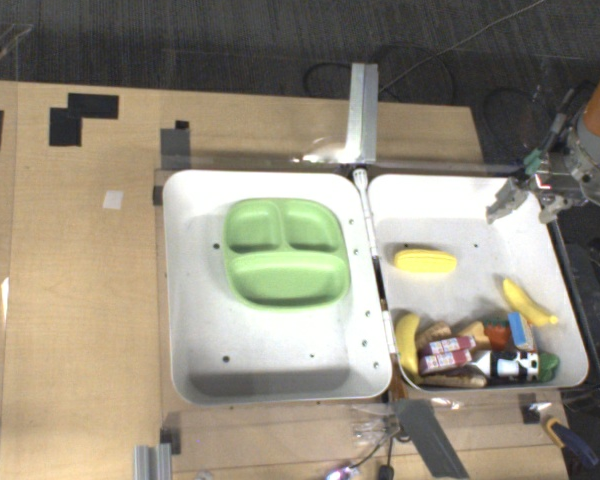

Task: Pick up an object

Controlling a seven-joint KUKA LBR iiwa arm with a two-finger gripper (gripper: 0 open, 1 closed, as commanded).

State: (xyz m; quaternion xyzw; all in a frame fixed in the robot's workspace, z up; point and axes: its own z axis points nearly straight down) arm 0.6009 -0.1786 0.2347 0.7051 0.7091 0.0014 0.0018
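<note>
Toy food pile (475,353) fills right bin (460,200); green tray (285,251) in left bin (195,298).

A: Arm position?
B: Arm (598,138) enters at the view's right edge, upper part. Orange band sits at the top, grey wrist below it.
A: Gripper?
B: Gripper (525,196) points down and to the view's left from the wrist. Fingers spread apart, nothing between them.

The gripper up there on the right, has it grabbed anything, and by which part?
Nothing is held. The gripper hangs over the right bin's far corner with nothing between its fingers, apart from the toys below.
</note>
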